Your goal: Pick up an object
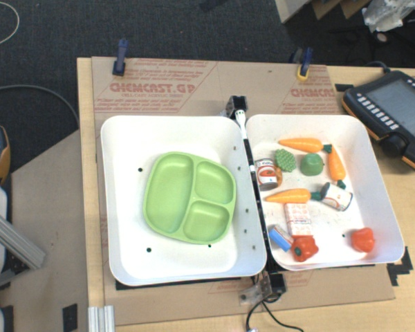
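You are looking down at two white bins sitting side by side on a brown board (159, 81). The left bin (117, 185) is holding a green divided plate (189, 198), lying flat near its middle.

The right bin (380, 206) is carrying the small pieces to pick from. An orange carrot (301, 144) is lying near the far wall, a second carrot (336, 163) is slanting just right of a green round piece (311, 164), and a third carrot (287, 196) is lying mid-bin. A small can (268, 173) is sitting near the inner wall. A red piece (362, 240) is resting apart, near the right corner.

How the gripper is standing, you cannot tell here.
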### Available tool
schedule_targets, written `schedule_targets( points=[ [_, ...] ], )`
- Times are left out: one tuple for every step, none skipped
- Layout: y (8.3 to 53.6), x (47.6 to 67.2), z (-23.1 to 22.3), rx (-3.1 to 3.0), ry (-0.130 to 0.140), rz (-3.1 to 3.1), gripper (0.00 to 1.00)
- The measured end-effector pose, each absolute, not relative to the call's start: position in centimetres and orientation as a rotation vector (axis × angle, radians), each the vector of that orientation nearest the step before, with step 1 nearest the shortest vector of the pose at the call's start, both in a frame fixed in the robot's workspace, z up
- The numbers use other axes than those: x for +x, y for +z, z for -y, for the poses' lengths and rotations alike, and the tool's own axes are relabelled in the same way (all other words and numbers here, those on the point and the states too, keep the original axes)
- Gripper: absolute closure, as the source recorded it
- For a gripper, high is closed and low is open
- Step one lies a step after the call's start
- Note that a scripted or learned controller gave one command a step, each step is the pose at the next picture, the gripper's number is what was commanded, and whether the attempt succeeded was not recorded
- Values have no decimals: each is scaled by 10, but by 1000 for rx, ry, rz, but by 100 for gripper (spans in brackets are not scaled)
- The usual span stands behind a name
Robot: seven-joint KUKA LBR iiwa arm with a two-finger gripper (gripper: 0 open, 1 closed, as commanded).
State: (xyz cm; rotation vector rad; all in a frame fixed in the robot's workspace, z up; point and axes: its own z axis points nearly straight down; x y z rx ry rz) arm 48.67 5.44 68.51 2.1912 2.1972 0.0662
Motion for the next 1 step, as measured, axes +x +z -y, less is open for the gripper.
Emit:
schedule_targets(
  points=[
    [696,487,-54,2190,71,-2194,100]
  ],
)
